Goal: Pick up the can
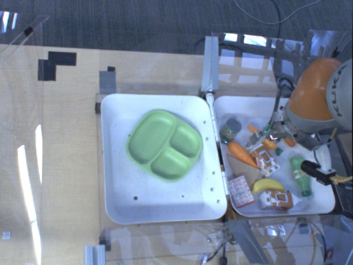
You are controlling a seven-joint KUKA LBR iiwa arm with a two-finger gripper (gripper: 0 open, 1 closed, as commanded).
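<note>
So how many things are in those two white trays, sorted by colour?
Green: 2, a plate and a bottle
Orange: 2, a big carrot and a small one
Yellow: 1, a banana
Grey: 1, a can
Printed boxes: 3
Total: 9

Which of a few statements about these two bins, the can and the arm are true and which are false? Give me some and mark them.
1. The green plate lies in the left bin. True.
2. The can lies in the left bin. False: it is in the right bin, near its upper left corner.
3. The gripper holds the can. False: the can sits apart, to the gripper's left.
4. A carrot lies just below the can. True.
5. The banana rests on the green plate. False: it lies in the right bin, near the front.
</note>
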